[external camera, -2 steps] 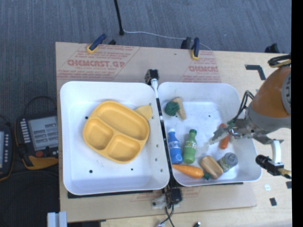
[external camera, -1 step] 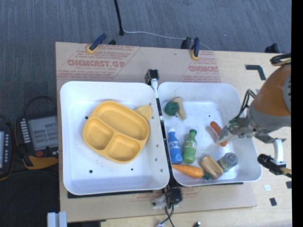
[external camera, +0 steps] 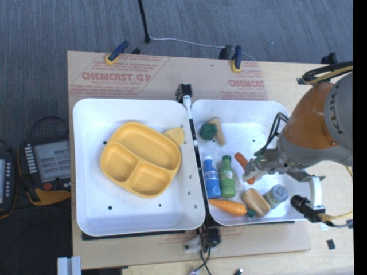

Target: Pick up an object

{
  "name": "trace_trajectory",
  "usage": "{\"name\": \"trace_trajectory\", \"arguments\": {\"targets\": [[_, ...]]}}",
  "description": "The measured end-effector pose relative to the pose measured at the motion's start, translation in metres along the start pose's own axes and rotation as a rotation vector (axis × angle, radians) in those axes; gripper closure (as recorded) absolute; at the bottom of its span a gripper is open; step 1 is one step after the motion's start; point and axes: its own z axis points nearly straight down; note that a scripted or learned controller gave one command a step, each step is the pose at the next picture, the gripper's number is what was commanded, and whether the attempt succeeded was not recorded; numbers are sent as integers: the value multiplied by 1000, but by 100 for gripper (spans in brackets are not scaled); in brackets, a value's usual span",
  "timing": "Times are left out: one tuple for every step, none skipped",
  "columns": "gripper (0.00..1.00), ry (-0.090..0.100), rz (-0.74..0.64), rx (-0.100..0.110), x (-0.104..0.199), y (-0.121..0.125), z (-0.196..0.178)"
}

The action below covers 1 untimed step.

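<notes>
Step in hand: closing in on a pick in right bin [external camera: 269,109].
Gripper [external camera: 252,173] low over small red-orange piece [external camera: 241,160], just right of green bottle [external camera: 227,177].
To do well: centre on one item, keep clear of bottle, blue bottle [external camera: 211,178], hot dog [external camera: 256,202], carrot [external camera: 228,207].
Finger opening: cannot tell. Nothing seen held.

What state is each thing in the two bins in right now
yellow divided plate: flat, compartments bare
blue bottle: lying down
green bottle: lying down
carrot: lying flat
hot dog: lying flat
small can: on its side
claw: low over a small red piece
</notes>
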Motion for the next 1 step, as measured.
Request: {"name": "trace_trajectory", "arguments": {"targets": [[100,-3,1,-4,35,3,-143]]}}
